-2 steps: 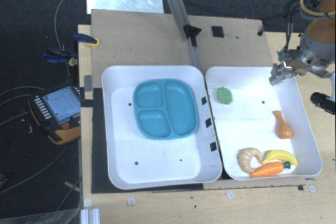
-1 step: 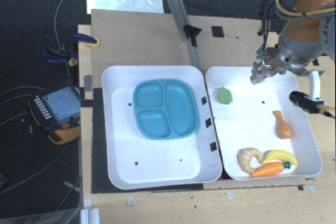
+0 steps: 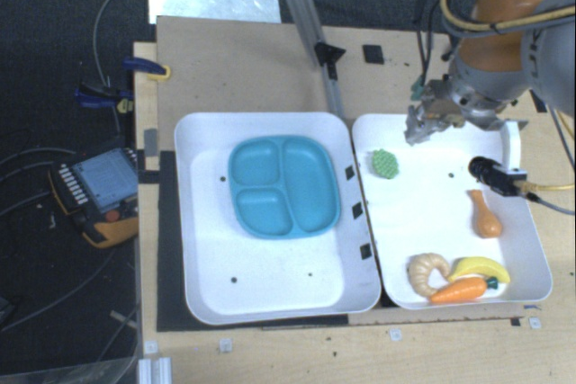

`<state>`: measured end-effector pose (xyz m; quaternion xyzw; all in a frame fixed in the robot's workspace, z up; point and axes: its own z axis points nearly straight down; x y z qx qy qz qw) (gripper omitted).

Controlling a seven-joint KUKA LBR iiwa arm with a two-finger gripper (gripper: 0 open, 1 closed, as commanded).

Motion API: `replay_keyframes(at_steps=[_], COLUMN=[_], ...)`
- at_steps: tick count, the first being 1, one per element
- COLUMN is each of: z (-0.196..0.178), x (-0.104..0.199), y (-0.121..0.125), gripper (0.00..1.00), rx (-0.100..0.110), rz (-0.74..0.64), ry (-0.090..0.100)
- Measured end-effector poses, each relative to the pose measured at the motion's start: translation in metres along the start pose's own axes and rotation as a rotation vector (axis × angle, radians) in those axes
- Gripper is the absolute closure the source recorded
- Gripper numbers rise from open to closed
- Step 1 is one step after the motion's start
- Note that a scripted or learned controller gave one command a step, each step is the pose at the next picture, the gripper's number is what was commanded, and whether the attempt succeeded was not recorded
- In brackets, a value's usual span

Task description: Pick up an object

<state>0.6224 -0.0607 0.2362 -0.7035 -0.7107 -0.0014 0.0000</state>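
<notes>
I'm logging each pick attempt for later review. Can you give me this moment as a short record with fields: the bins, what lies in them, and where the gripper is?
left bin: shallow white bin holding a blue plastic divided plate
right bin: shallow white bin
right bin, far left: small green bumpy toy vegetable
right bin, right side: tan drumstick-shaped toy
right bin, near corner: pale curled shrimp toy, yellow banana toy and orange carrot toy, clustered
gripper: two-finger gripper above the right bin's far edge, right of the green toy; nothing seen held
</notes>
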Motion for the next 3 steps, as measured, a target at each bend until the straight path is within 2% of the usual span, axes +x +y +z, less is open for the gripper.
replay_keyframes(at_steps=[2,3], z=[0.017,0.007], x=[0.106,0.158], y=[-0.008,-0.028], gripper=[1.0,1.0], rx=[0.001,0.002], rz=[-0.001,-0.001], ry=[0.0,0.001])
